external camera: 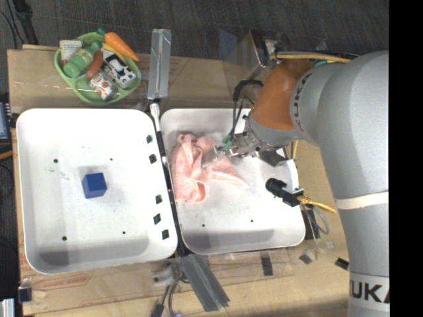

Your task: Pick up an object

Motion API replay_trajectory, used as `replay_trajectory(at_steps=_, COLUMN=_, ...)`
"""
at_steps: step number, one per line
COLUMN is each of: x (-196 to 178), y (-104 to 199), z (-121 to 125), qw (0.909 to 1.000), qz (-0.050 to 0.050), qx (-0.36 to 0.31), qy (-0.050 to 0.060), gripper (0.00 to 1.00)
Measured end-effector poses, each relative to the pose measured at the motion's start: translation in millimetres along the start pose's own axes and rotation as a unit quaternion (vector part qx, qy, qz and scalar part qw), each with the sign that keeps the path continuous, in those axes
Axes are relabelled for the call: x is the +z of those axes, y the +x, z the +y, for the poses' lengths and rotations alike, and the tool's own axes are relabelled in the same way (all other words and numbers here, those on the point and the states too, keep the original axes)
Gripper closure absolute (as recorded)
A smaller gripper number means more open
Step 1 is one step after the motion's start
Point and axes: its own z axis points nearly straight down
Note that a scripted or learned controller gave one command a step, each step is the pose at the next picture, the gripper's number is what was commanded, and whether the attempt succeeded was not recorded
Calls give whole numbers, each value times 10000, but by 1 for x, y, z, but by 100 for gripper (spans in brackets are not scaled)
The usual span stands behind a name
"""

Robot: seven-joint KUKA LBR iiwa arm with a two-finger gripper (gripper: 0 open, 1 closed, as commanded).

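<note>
Pink cloth (195, 167) beside bin divider (160, 170)

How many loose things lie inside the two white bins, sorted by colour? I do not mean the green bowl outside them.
Blue: 1, the blue cube in the left bin.
Pink: 1, the pink cloth in the right bin.
Total: 2.

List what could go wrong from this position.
The gripper sits at the edge of the crumpled pink cloth; it may catch only a loose fold, which could slip out on lifting. The cloth lies against the right bin's left wall, so a dragged cloth could snag there.
</note>
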Motion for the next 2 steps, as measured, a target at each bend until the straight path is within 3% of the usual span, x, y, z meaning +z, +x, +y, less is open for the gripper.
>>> replay_trajectory(at_steps=1, x=1, y=24, z=51, qw=9966, qz=-8, qx=821, qy=14, gripper=0)
replay_trajectory(at_steps=2, x=-9, y=26, z=52, qw=9969, qz=4, qx=793, qy=26, gripper=100)
